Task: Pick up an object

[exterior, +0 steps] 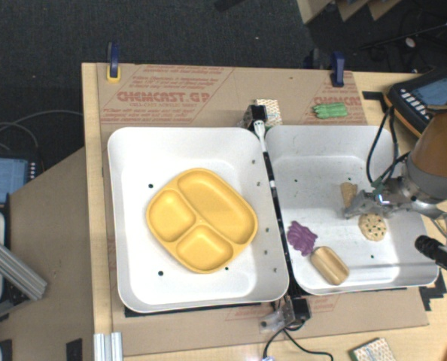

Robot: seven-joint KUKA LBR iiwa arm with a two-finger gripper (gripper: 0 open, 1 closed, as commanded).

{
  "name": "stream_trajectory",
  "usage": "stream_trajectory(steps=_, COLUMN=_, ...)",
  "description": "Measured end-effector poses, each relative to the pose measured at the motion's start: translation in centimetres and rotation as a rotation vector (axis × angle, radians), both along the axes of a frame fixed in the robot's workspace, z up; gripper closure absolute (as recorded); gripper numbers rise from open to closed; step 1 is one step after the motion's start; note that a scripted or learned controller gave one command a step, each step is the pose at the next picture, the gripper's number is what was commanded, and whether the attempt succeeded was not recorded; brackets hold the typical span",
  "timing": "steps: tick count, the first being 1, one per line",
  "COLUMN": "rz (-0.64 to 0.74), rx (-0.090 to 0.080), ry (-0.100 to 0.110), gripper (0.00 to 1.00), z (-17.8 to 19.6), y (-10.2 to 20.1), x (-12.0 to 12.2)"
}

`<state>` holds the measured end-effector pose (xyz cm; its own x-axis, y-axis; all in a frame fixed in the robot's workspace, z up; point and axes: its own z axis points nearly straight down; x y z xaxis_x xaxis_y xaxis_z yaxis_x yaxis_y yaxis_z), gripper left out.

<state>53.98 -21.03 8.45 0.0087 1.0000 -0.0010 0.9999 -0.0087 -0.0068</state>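
You have two white bins side by side on the bench. The left bin holds a yellow divided plate, lying flat near the middle with its three compartments facing up. In the right bin there are four small things: a purple piece near the left wall, a tan bread roll just beside it toward the front edge, a round cookie further right, and a small tan piece toward the middle.

Your arm comes in from the right, and its pincer sits low in the right bin, between the small tan piece and the cookie, very near both. You cannot tell from this angle whether the pincer is open or closed, and nothing is clearly seen between its tips.

A green thing lies on the bench behind the right bin, well apart from the pincer.
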Motion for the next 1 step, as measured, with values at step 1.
stream_trajectory(steps=1, rz=0.014, rx=-0.003, ry=-0.018, gripper=0.0, z=0.17, y=0.63, x=10.76)
